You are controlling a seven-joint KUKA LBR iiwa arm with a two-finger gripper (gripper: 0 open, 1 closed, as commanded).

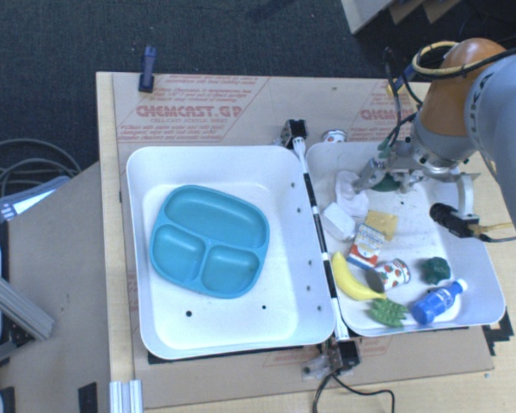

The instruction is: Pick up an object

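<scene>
Below the claw, toward the near rim of the right bin, lie the pickable things, and none of them is in its grasp. The claw hangs low over the far part of that bin, at the end of the grey arm with its orange band; its fingertips are too small and cluttered to read, so whether they stand apart or together I cannot tell.

Just beside the claw, on its near left, sits a crumpled white piece, probably soft and light, likely to deform under a pinch. A little nearer the camera lies a white block, and to the right of that a yellow block that looks sponge-like: light, squashy, with flat sides that should take a grip well. I judge these closest pieces the easiest targets.

Further from the claw, near the divider between the bins, lies a yellow banana, curved and smooth, best taken across its middle. Beside it rests a small red and white can on its side; it looks stiff, and its round wall may roll or slip. Near the front rim are a green toy, a blue bottle and a dark green lump; the bottle looks slick and should be gripped across its body.

Well apart, in the left bin, rests a blue tray.
</scene>
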